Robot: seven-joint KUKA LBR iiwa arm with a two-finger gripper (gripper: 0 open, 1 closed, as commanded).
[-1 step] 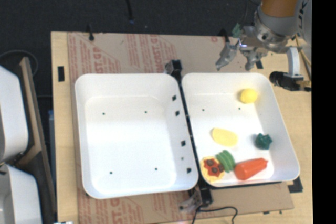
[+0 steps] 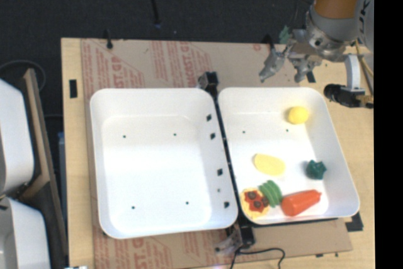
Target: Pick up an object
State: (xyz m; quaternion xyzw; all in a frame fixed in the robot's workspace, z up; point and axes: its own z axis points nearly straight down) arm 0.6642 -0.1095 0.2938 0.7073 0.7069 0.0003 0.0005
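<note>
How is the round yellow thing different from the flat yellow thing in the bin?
The yellow ball looks round and plump, while the yellow oval piece looks wider and flatter. The yellow ball lies near the far edge of the right bin, closer to the claw; the yellow oval piece lies nearer the middle. Both are yellow, and both rest in the right bin with nothing touching them.

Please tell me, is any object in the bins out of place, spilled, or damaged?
Nothing stands out. The yellow ball, the yellow oval piece, the dark green item, the orange carrot-like piece and the green piece all lie inside the right bin. The gripper hangs above its far rim.
</note>
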